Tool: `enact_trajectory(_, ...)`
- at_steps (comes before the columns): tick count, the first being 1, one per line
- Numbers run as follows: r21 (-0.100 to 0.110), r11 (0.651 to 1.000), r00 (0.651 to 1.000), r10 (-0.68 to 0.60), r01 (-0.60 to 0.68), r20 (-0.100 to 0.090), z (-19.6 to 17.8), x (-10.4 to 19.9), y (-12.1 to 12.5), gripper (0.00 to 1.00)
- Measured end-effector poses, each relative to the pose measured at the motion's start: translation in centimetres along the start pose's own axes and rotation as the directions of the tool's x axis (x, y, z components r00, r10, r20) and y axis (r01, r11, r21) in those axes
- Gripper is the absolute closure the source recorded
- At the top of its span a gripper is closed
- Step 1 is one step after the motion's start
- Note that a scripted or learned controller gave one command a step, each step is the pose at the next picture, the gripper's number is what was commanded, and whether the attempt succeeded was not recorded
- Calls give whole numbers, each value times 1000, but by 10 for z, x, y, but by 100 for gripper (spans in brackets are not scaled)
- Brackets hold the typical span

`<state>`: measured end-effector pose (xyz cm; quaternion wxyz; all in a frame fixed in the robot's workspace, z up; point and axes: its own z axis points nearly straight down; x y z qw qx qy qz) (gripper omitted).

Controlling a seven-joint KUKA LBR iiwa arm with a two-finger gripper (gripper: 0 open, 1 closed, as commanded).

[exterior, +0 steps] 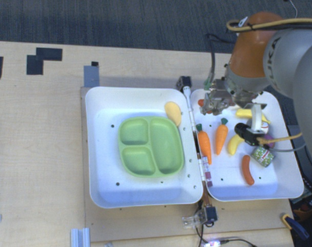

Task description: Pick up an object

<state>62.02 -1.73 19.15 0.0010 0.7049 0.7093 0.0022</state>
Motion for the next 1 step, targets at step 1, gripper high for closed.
enact_trajectory(1, 4, 1000, 1000, 4, -4, 1, 7, 34, -96, 100)
